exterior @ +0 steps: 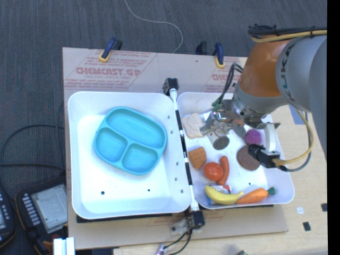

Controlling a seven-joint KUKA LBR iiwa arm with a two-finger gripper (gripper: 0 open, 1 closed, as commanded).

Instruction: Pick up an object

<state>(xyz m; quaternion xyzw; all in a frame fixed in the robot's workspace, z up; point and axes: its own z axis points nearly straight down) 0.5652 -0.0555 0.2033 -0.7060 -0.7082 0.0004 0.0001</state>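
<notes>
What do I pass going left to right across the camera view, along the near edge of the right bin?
Tomato → banana → carrot, all in the right bin.

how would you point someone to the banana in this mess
Go to the right bin, the one crowded with toy food, and look along its near edge. The banana lies there, yellow and curved, left of the orange carrot and just below the red tomato.

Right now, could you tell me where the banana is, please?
The banana lies in the right bin, near its front edge, just left of the carrot and below the tomato.
</notes>
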